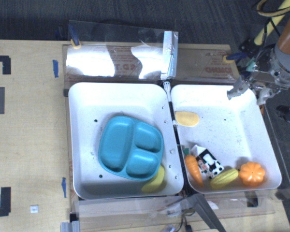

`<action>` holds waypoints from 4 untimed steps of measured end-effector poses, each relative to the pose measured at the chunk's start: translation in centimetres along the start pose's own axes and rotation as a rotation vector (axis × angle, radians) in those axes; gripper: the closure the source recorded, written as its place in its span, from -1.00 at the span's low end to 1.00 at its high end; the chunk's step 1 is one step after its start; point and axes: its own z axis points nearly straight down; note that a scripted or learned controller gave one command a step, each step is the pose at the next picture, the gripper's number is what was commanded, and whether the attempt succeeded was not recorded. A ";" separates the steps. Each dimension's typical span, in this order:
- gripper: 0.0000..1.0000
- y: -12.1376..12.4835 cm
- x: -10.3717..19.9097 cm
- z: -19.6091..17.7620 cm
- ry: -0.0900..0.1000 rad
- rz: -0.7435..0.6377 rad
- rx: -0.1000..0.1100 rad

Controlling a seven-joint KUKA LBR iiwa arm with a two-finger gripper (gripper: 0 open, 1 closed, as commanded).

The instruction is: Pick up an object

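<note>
gripper [248, 92] hanging over right bin [222, 124] far corner, fingers spread, gripping nothing; toys all sitting near edge — pumpkin [252, 173] looking easiest.

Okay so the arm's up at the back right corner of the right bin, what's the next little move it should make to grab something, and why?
Probably swing the gripper forward and left, to above the pale yellow oval piece. The gripper sits at the right bin's far corner with nothing beneath it. That piece lies alone near the divider, while the toy carrot, black-and-white box and small orange pumpkin crowd the near edge.
</note>
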 end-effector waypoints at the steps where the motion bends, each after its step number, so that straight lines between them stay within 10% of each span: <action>1: -1.00 -5.4 3.7 13.3 0.002 -0.064 0.019; 2: -1.00 3.0 -1.1 1.1 0.000 -0.056 -0.001; 3: -1.00 -1.5 3.5 14.8 0.003 -0.233 0.016; 4: -1.00 0.1 7.3 9.4 0.002 -0.557 0.000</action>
